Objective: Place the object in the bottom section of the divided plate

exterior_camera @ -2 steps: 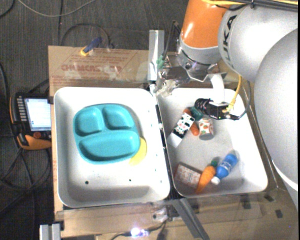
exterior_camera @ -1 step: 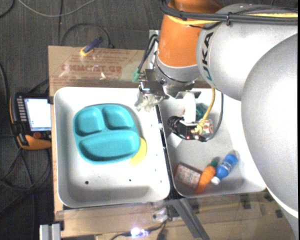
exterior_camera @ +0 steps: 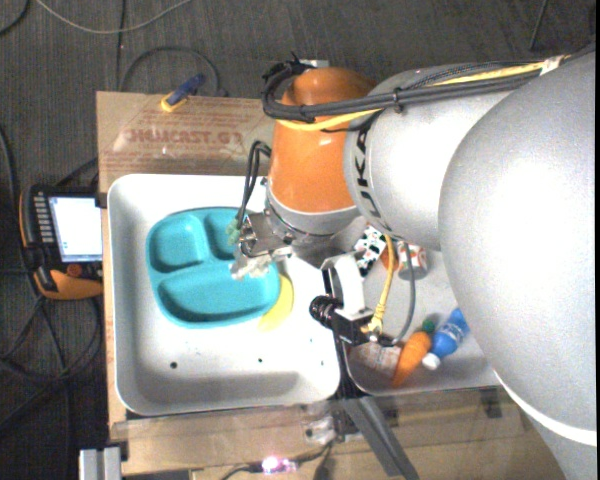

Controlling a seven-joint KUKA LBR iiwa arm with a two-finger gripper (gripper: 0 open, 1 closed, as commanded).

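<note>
Arm point(exterior_camera: 460, 198) bulk covers much of the right bin point(exterior_camera: 460, 368). Left bin point(exterior_camera: 140, 368) carries the teal divided plate point(exterior_camera: 195, 268). My hand point(exterior_camera: 252, 258) sits over its right rim; grip unclear. I'd centre over the bottom section point(exterior_camera: 210, 296) before releasing. I can't pick out the object or its axis.

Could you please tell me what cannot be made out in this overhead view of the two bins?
- Gripper: its fingers are blurred and partly under the orange wrist band, camera view.
- Blue divided plate: its right part is covered by the wrist.
- Yellow object: just a sliver shows beside the plate; identity unclear.
- Right bin: mostly hidden by the grey arm.
</note>
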